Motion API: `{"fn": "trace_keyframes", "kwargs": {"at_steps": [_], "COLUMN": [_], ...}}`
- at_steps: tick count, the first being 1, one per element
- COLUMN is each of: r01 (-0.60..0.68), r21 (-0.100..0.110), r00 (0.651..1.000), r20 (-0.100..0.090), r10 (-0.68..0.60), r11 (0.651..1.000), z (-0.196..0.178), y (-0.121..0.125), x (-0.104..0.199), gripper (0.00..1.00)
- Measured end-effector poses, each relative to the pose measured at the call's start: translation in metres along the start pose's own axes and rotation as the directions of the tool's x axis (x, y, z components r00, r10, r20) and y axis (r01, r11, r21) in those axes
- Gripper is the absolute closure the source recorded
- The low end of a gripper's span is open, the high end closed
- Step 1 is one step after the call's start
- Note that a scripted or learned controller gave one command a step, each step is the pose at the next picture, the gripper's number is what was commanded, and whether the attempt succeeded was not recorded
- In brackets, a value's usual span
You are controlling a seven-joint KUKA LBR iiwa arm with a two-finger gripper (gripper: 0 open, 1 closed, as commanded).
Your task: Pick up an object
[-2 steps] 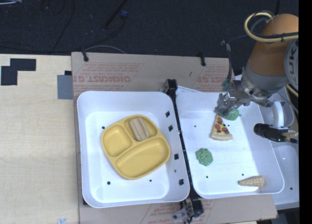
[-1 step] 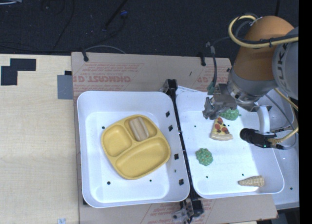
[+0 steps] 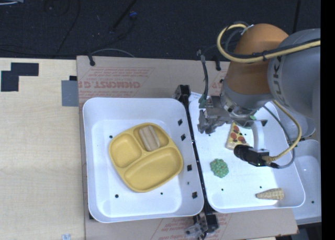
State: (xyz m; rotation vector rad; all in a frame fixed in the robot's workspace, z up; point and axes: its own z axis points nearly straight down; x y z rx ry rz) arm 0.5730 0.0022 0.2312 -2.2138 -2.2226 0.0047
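My gripper (image 3: 208, 123) hangs over the upper left part of the right bin (image 3: 293, 194), close to the divider between the bins. Nothing shows between its fingers. A pizza slice toy (image 3: 236, 136) lies just to its right, partly under the arm. A green bumpy ball (image 3: 219, 168) sits below the gripper in the middle of the bin. A tan cone-shaped piece (image 3: 270, 194) lies near the bin's lower right corner.
The left bin (image 3: 99, 202) holds a yellow divided plate (image 3: 145, 156) with a tan bread-like piece (image 3: 150, 138) in its upper compartment. A black cable connector (image 3: 250, 156) hangs from the arm over the right bin. Cardboard lies under both bins.
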Motion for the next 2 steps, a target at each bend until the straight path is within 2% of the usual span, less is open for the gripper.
{"fn": "trace_keyframes", "kwargs": {"at_steps": [2], "r01": [0.001], "r21": [-0.002], "r00": [1.000], "r20": [0.000], "r10": [-0.001], "r11": [1.000], "z": [0.012], "y": [-0.022], "x": [0.106], "gripper": [1.00]}}
